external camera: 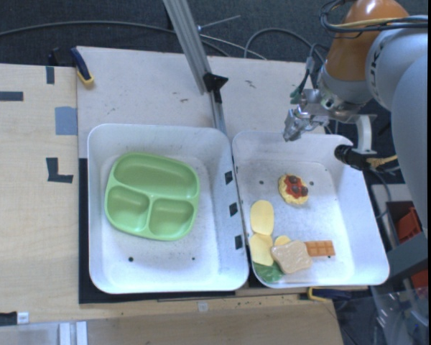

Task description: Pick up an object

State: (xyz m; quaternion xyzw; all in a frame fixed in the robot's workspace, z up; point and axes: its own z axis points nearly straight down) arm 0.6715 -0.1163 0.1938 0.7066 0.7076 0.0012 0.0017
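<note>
My gripper (294,131) hangs over the far edge of the right bin (359,192), with nothing seen between its fingers. Below it in that bin lies a small round pizza piece (294,189) with red topping. Nearer the front lie a yellow oval slice (262,217), a second yellow piece (261,249), a tan toast slice (293,256) over a green leaf (270,272), and an orange waffle bar (320,249). The left bin (100,257) holds a green divided plate (152,195).
A slanted metal rail (190,38) crosses the bench behind the bins and ends at a black clamp (215,83). Cables run along the back. A yellow-and-blue clamp (82,67) sits at the far left of the bench.
</note>
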